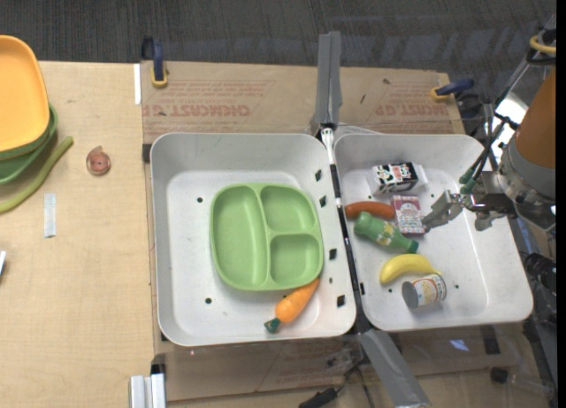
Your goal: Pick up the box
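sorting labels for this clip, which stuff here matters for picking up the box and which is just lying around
For the job:
- red box, right bin
- black and white box, right bin
- hand, beside the red box

Lying about:
- hot dog
- green bottle
- banana
- can
- green plate
- carrot

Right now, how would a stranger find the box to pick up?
Look in the right white bin. Near its middle lies the small red-and-white box, just left of the end effector. It is flat and rectangular, unlike the black-and-white carton behind it.
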